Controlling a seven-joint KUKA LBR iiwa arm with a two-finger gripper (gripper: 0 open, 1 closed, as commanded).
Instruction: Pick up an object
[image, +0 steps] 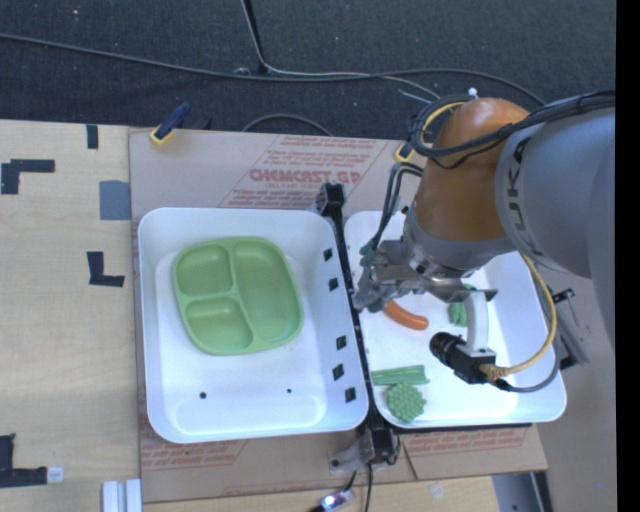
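In the right bin (520, 395), an orange carrot-like piece (408, 317) lies near the middle. A flat green strip (399, 376) and a round, bumpy green piece (405, 402) sit by the front-left corner. A small green piece (457, 313) shows partly under the arm's wrist. My gripper (373, 288) hangs low over the bin's left side, just left of the orange piece's upper end and close to the wall between the bins. I see nothing held in it.
The left bin (160, 390) holds a light green divided plate (238, 295). The grey arm with its orange band (470, 170) covers the right bin's back half. A black camera unit and yellow cable (462, 360) hang off the wrist over the bin.
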